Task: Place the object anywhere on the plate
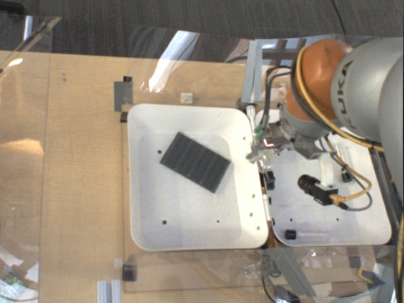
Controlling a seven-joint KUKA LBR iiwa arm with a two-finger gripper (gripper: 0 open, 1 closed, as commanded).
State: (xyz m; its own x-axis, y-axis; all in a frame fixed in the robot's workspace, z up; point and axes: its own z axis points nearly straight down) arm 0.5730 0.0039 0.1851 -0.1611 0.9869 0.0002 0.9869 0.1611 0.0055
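The plate [195, 161] is a dark grey ribbed rectangle lying askew in the left white bin [145, 232]. My gripper [265, 166] hangs over the left edge of the right bin [372, 232], beside the wall between the two bins and to the right of the plate. A small black piece [269, 180] sits just below the gripper; I cannot tell whether it is held. Another small black object [290, 235] lies near the front edge of the right bin.
The arm's grey body and orange band [319, 74] cover the back of the right bin. A metal post [251, 74] stands behind the bins. Small black clamps [124, 93] sit on the wooden bench by the left bin's corners.
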